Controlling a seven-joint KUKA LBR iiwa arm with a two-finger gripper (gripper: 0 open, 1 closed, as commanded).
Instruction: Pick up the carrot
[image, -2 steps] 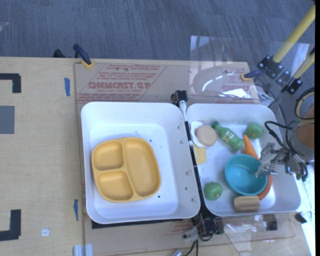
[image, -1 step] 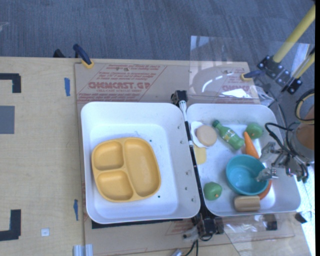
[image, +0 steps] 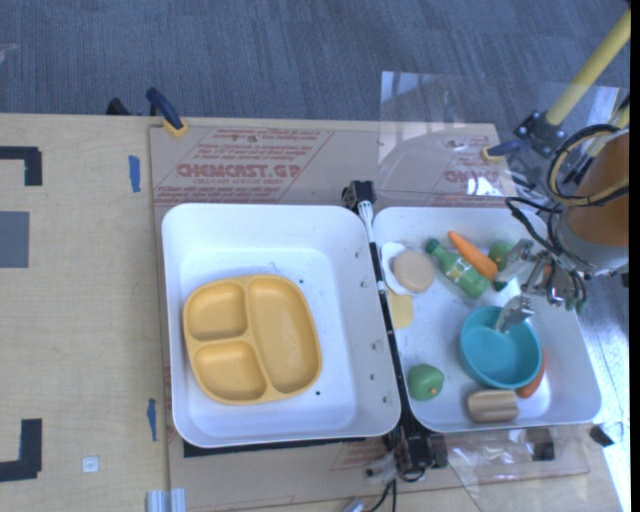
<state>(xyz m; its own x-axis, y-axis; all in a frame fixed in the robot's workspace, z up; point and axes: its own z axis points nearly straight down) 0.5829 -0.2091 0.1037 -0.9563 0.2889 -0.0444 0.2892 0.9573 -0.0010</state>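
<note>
The gripper (image: 520, 300) is hovering over the blue bowl (image: 498, 352); I cannot tell its opening; the carrot (image: 472, 253) is lying nearby, ungrasped

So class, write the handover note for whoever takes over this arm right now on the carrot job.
Gripper: over the right bin, above the teal bowl; nothing seen between its fingers, open or shut unclear.
Carrot: lying in the right bin near its far edge, against the green bottle, apart from the gripper.
Done: no pick yet.
Left: move to the carrot, grasp it, lift it.
</note>
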